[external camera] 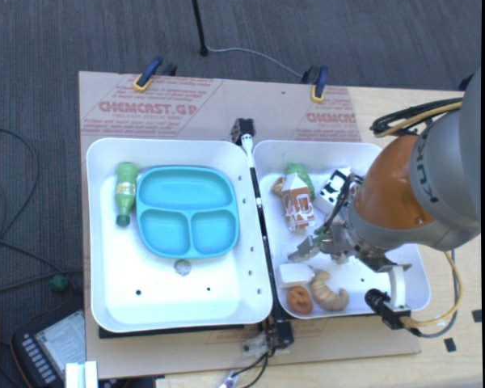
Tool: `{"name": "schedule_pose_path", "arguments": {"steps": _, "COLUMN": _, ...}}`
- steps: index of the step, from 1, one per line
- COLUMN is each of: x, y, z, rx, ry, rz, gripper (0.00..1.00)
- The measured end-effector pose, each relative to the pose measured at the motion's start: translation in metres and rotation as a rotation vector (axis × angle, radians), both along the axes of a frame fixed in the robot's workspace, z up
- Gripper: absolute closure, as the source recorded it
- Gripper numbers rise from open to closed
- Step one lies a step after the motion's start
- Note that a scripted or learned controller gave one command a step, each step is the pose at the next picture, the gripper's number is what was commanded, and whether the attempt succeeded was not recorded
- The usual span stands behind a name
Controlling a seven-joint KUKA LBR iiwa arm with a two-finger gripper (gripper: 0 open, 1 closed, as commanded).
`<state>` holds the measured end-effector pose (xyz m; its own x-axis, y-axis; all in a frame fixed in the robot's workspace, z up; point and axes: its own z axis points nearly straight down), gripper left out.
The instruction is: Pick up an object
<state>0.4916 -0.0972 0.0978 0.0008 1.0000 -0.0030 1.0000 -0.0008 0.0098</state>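
Two white bins are set side by side on the worktop (372, 107). A blue divided tray (187, 211) and a green bottle (126, 192) are seen in the left bin (97, 297). The hand (327, 241) is lowered into the right bin (420, 289), above a croissant (330, 291) and a doughnut (299, 299) at its front edge.

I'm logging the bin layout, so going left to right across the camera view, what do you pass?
green bottle → blue divided tray → small carton → gripper

Cardboard sheet (250, 107) under bins reads "CHEMCAST GP" twice in red; right print partly hidden, prob. same.
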Motion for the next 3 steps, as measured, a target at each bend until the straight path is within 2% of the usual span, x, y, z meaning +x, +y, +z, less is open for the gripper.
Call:
{"name": "schedule_pose_path", "arguments": {"steps": 2, "x": -0.005, "y": 0.0, "z": -0.01, "rx": 0.001, "ry": 0.001, "rz": 0.002, "gripper": 0.0}}
{"name": "schedule_pose_path", "arguments": {"steps": 3, "x": -0.004, "y": 0.0, "z": 0.001, "rx": 0.001, "ry": -0.002, "rz": 0.001, "gripper": 1.0}}
